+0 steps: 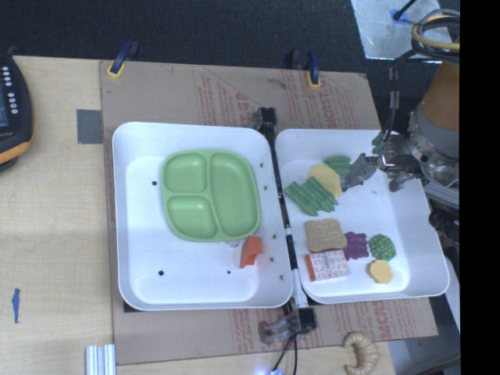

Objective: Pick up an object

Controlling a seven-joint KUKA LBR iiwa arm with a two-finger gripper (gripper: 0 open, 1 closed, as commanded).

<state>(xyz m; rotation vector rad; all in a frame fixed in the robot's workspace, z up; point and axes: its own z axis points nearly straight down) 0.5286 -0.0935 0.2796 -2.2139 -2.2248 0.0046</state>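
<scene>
My gripper (379,176) hangs over the upper right part of the right bin (414,233), open, with nothing between its fingers. Its left finger (358,170) ends just right of a yellow toy food piece (326,179). Beside that piece lie a green bean bunch (311,196) and a dark green leaf piece (338,163). Lower in the same bin are a brown bread slice (324,233), a red and white packet (328,266), purple grapes (356,245), a broccoli floret (382,246) and a small yellow piece (380,272).
The left bin (141,280) holds a green divided plate (211,194) and a small orange piece (250,251). Black clips (266,118) join the bins along the middle. A tan curled object (361,352) lies on the bench in front.
</scene>
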